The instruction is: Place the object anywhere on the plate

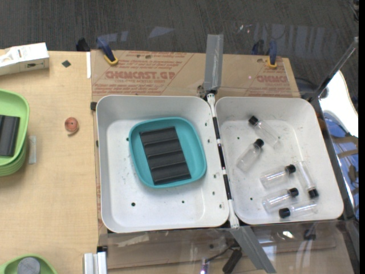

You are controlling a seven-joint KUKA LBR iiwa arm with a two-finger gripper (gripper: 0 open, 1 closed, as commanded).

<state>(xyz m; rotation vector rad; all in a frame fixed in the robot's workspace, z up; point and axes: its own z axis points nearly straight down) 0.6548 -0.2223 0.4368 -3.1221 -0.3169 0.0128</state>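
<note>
Two shallow white bins sit side by side on the wooden bench (51,210), over a sheet of printed cardboard (142,73). The left bin (114,198) holds a teal plate (137,153) near its middle, slightly skewed, with a dark ridged insert (165,154) lying flat inside it. The right bin (325,153) holds six clear vials with black caps, all lying on their sides and well apart from the plate. Two lie towards the bin's middle, one of them at (258,144); the other four cluster in the near right corner, one at (290,169). A stack of green trays (20,110) sits at the bench's left edge, a white box (23,57) behind it and a small reddish disc (71,124) near the left bin.
</note>
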